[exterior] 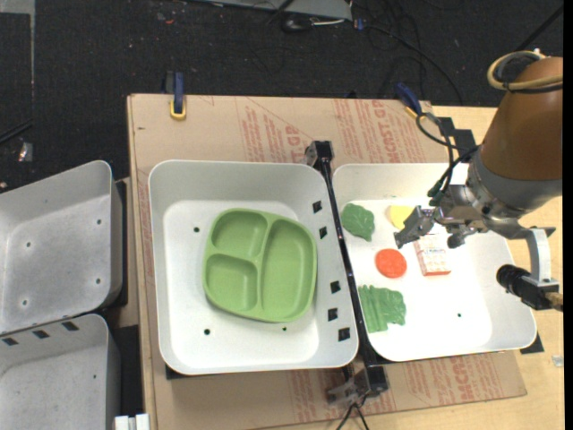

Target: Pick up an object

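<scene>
1. nearest the camera, in the right bin [501, 334], a flat green leafy piece [383, 307] lies near the divider, untouched and well apart from the gripper.
2. a little farther in, an orange-red disc [390, 262] sits just beside a small white and red box [434, 260]; both rest on the bin floor, so neither has been picked.
3. in the left bin [170, 267] a green divided tray [260, 265] lies flat, far from the arm and not part of this try by the look of it.
4. the gripper [439, 227] hangs just above the small box, its dark fingers spread apart with nothing between them.
5. farther back lie a yellow piece [400, 213] and a small green lump [359, 220], both loose on the floor.
6. judgement: the task is at the approach stage. no object is lifted; what is left is to come down onto a thing, most likely the box or the disc, pinch it, and raise it.
</scene>
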Available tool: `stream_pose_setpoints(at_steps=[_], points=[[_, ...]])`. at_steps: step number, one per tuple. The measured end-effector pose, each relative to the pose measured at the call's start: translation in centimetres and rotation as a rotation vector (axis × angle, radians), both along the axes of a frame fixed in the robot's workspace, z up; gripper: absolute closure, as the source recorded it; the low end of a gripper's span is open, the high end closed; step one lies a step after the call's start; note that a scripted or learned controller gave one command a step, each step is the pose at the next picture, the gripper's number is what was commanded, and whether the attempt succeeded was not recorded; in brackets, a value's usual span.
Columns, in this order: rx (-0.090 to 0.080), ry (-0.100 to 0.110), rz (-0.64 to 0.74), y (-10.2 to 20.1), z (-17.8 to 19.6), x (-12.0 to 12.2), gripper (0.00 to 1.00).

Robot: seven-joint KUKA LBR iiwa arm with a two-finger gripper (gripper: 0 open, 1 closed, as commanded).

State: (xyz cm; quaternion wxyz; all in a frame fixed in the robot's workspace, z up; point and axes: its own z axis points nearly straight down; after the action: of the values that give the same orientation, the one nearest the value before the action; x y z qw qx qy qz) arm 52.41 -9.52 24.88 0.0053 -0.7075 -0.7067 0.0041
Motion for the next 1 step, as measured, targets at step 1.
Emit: stream_pose_setpoints(at_steps=[1], points=[[-0.001,-0.012,0.002,0.01,0.62,0.22,0.00]])
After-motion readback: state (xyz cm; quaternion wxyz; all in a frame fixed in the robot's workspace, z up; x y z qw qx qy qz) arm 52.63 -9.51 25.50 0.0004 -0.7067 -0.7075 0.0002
